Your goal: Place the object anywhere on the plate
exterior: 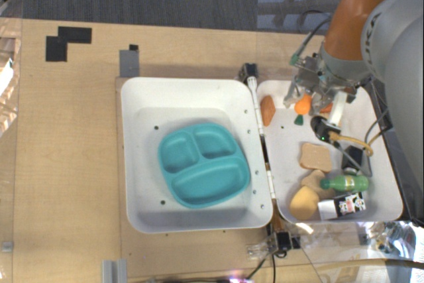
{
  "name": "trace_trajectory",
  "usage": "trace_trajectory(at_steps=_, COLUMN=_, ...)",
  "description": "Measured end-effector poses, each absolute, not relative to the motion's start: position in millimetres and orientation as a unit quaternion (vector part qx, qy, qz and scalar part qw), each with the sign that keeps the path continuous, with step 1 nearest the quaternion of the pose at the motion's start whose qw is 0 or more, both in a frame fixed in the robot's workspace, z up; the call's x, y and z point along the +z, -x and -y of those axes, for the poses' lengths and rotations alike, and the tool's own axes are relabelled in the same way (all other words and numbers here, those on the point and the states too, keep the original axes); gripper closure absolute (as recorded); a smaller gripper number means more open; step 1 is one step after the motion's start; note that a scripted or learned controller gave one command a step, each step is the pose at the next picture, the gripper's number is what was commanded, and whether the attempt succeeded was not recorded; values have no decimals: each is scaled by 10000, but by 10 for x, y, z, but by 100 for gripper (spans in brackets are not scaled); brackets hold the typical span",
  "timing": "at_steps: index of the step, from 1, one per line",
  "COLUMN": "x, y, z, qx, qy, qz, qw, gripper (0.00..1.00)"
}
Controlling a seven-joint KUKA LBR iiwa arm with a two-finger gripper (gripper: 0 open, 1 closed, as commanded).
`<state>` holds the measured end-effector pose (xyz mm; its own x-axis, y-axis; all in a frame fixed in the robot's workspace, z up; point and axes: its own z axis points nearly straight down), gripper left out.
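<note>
Your pincer (311, 97) sits low over the far end of the right bin (391, 169), and a small orange carrot toy (303, 105) with a green tip shows right at its fingers. It looks like the toy sits between them, with the fingers closed in on it, but the view is small there, so treat the hold as likely, not sure. The teal plate (203, 164) lies in the middle of the left bin (132, 162), well apart from the pincer, with three open sections. To do this step well, lift straight up first, high enough to clear the wall between the two bins. Go slow, because a small round toy can slip out. Then move across to the left until you are over the big section of the plate, which is the easiest spot to hit. Come down close before you let go, so the toy does not bounce or roll off. Stay away from the orange piece (267, 111) by the wall, the bread slice (315, 156) and the green bottle (344, 181) as you rise.
</note>
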<state>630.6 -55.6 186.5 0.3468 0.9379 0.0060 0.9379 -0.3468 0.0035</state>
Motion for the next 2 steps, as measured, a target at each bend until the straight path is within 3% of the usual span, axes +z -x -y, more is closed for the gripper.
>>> trace_trajectory(at_steps=2, x=1839, y=-5680, z=-557, qx=-1, qy=8964, qz=4432, qw=25, gripper=100)
